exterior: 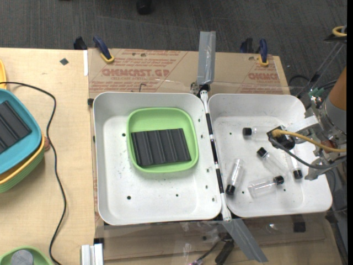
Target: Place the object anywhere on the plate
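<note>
in the camera view, the pincer (322,160) hung over the right edge of the right bin (242,112), at the frame's right; whether it was apart or together could not be told. clear black-capped vials (235,174) lay scattered in that bin, well apart from the green plate (189,127), which sat in the left bin (110,192) at the frame's centre, bearing a dark ribbed mat (160,147).
</note>
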Robot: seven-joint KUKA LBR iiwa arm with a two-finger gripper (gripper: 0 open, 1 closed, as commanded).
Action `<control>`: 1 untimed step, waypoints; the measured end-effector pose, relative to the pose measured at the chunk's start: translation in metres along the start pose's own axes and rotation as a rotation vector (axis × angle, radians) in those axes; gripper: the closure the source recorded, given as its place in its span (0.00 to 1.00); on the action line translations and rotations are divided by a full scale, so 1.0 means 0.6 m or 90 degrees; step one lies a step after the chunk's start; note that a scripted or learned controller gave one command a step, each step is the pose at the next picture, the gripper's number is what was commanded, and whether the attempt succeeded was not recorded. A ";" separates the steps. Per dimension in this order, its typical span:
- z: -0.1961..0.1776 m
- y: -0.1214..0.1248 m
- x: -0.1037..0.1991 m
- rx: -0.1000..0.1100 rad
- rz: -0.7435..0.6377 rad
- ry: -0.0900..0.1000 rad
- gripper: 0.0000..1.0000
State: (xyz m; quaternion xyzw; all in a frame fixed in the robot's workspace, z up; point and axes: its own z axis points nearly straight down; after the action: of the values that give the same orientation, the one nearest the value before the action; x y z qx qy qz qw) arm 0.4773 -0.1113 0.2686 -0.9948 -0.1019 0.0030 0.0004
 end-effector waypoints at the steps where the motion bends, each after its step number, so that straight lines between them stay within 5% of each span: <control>1: 0.037 0.007 -0.002 0.000 0.005 -0.001 0.00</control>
State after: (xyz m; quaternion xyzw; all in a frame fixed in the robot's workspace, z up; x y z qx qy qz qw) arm 0.4766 -0.1156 0.2465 -0.9951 -0.0984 0.0037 0.0005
